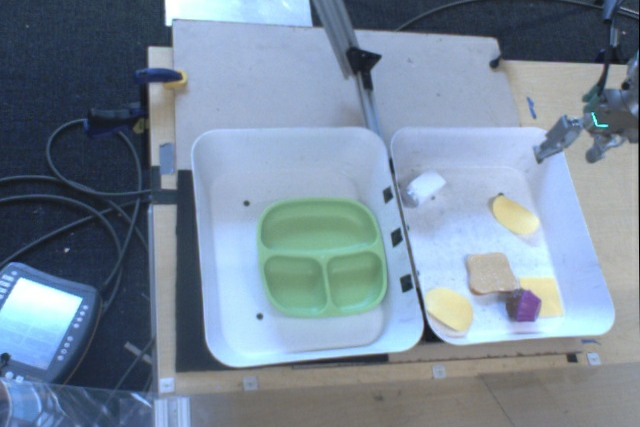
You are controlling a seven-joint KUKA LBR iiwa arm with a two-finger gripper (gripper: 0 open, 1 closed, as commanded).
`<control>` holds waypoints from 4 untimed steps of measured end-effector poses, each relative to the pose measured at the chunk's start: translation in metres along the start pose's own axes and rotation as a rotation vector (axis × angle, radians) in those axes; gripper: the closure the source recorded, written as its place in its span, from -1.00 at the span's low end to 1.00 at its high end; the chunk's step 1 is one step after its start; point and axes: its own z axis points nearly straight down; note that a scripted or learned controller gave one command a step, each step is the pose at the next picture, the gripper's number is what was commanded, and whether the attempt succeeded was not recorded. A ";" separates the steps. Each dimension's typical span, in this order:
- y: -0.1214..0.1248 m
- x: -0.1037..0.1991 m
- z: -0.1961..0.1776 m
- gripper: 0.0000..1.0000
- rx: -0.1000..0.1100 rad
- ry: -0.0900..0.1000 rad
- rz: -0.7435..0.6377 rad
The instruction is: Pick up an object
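Yellow pieces, a tan slice (490,272) and a purple block (521,305) are lying in the right bin (585,245), below and left of the gripper (585,137), which is hovering open, holding nothing; approach is underway, descent coming next.

The gripper (578,140) shows at the right edge of the camera view, in the upper half of the picture. Its two grey fingers (553,139) stand spread apart with nothing between them, one pointing left and downward. A small green light glows on the gripper body just above the fingers.
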 end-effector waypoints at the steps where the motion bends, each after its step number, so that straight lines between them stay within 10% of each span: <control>1: 0.005 -0.002 0.043 -1.00 0.003 0.000 0.004; 3: 0.018 -0.004 0.143 -1.00 0.005 0.001 0.005; 4: 0.020 -0.005 0.128 1.00 -0.004 -0.001 0.004</control>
